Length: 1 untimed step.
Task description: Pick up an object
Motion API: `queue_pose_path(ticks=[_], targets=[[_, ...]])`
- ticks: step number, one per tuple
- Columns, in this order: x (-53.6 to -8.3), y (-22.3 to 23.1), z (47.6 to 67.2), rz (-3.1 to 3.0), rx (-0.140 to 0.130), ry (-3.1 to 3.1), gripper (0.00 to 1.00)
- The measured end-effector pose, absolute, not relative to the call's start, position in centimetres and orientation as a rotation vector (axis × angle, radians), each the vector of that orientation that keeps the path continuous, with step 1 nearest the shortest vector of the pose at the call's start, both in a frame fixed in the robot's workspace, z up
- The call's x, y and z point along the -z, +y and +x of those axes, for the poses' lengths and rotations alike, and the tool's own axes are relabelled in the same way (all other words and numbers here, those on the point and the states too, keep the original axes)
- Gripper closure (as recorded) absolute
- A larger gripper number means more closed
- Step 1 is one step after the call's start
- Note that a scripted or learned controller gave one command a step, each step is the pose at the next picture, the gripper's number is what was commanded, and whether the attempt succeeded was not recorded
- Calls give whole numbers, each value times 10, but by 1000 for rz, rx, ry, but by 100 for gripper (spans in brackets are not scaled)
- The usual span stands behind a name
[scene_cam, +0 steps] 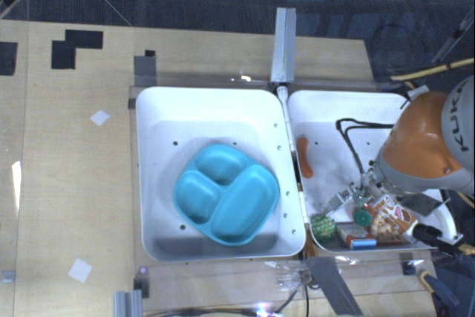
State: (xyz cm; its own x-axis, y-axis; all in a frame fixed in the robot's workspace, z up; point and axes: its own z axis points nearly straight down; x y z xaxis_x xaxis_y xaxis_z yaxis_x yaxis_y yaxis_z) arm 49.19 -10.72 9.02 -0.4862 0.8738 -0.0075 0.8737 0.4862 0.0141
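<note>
A blue divided tray (pixel 226 194) lies mid-floor in the left bin (pixel 159 115). In the right bin (pixel 326 111), an orange stick (pixel 304 158) lies by the left wall; a green ball (pixel 322 225) and packets (pixel 386 219) crowd the near edge. The pincer (pixel 356 197) hangs there; its grip I cannot tell.

Two white bins are counted: left bin (pixel 148 159), right bin (pixel 319 111). One blue divided tray (pixel 226 194), with three compartments, is seen in the left bin. In the right bin, one orange stick-shaped item (pixel 304 157), one green ball (pixel 322 226), one small teal round item (pixel 362 217) and one printed packet (pixel 391 220) are counted. Other clutter cannot be counted reliably.
</note>
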Motion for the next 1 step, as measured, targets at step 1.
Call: queue_pose_path(ticks=[1], targets=[[-89,-98,559,1924,-11,2469,0]])
